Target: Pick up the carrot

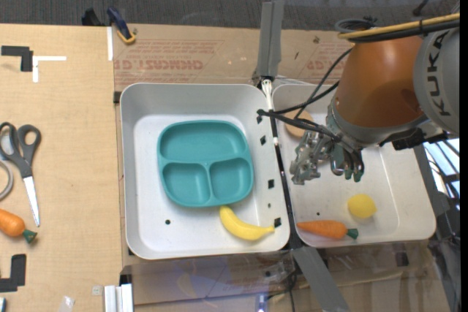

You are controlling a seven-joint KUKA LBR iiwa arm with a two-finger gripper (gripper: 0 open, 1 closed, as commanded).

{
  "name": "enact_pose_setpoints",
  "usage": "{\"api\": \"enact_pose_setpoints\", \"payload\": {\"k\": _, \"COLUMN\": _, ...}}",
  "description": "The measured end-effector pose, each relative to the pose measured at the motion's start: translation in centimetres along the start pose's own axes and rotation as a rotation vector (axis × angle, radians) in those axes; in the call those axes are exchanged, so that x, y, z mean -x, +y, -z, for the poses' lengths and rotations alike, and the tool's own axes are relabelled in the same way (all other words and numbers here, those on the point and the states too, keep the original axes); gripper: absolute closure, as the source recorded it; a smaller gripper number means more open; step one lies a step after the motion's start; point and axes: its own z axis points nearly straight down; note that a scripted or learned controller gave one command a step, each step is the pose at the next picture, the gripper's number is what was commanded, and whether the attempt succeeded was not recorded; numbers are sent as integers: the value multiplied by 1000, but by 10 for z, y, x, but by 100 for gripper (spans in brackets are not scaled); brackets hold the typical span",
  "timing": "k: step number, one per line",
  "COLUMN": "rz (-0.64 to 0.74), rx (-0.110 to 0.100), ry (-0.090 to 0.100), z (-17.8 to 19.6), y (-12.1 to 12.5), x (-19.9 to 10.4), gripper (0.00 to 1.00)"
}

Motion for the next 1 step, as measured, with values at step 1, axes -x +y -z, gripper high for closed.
{"api": "enact_pose_setpoints", "payload": {"k": 1, "rz": 555, "rx": 0, "ry": -2, "z": 35, "y": -52, "x": -8, "gripper": 100}}
